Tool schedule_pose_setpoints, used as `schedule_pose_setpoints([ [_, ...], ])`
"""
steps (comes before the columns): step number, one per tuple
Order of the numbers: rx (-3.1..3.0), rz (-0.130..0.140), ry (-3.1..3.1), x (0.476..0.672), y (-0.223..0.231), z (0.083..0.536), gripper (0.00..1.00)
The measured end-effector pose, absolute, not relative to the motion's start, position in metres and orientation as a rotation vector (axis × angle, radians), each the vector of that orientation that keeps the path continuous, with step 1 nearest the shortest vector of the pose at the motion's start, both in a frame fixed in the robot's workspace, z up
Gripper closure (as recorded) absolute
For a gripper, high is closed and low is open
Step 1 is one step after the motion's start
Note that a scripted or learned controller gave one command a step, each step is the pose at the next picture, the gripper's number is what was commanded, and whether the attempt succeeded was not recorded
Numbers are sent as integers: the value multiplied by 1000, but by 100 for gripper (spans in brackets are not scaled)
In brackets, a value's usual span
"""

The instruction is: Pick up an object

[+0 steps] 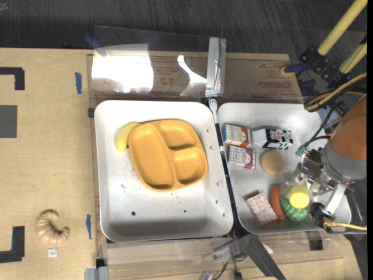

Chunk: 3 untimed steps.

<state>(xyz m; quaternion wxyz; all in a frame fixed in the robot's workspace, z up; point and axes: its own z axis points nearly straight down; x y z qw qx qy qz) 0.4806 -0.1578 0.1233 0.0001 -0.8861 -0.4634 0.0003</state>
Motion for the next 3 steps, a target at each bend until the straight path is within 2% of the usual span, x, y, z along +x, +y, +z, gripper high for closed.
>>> schedule_pose_setpoints([
  [1, -2704, -3, -1600, 481, -106, 215, 100],
  [2, -3042, 6, -780, 517, -46, 195, 100],
  [3, -3000, 10, -917, 522, 22, 182, 100],
])
